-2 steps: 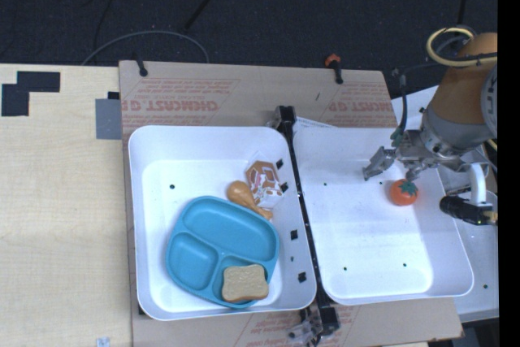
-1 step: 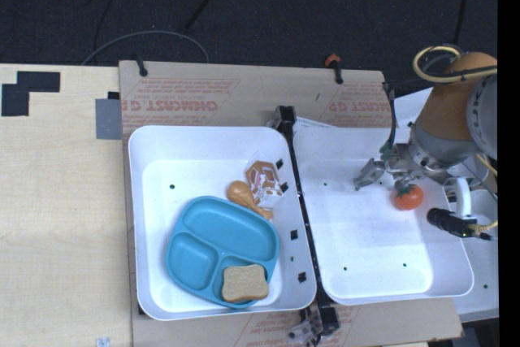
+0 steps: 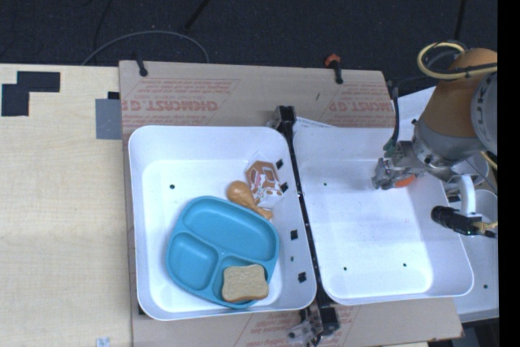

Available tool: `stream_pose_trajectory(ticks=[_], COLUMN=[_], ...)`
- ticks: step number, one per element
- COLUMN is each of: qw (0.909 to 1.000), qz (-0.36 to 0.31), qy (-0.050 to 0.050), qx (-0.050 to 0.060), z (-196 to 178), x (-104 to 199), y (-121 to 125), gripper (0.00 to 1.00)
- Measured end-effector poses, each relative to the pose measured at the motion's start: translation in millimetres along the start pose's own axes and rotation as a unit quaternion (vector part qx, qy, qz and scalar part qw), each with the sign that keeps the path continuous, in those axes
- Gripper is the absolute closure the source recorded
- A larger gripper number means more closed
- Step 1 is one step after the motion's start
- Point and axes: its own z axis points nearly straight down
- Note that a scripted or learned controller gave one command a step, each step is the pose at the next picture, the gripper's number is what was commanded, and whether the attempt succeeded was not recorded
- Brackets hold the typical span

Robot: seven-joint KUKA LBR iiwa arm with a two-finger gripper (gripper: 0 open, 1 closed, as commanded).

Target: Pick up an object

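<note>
Tan bread slice (image 3: 244,283) lies flat in blue tray (image 3: 213,244) — left bin (image 3: 154,175).

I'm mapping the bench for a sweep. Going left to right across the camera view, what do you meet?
Blue divided tray → slice of bread in the tray's compartment → divider between the two bins → gripper over the right bin.

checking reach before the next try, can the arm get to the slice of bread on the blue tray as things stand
Probably yes. The tan slice of bread lies uncovered in a compartment of the blue divided plastic tray, open from above. The hand is over the right white bin, so it must cross the black divider first.
</note>
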Motion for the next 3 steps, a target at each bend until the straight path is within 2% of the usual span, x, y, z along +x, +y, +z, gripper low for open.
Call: stream_pose_trajectory(ticks=[1,2,3], qw=[1.0,1.0,1.0], qz=[0.001,0.001,0.0], qy=[-0.002,-0.001,0.0], qx=[-0.002,-0.001,0.001], z=[-64,-86,-79], x=[0,-1,49], y=[0,0,9], gripper=[1.0,1.0,1.0])
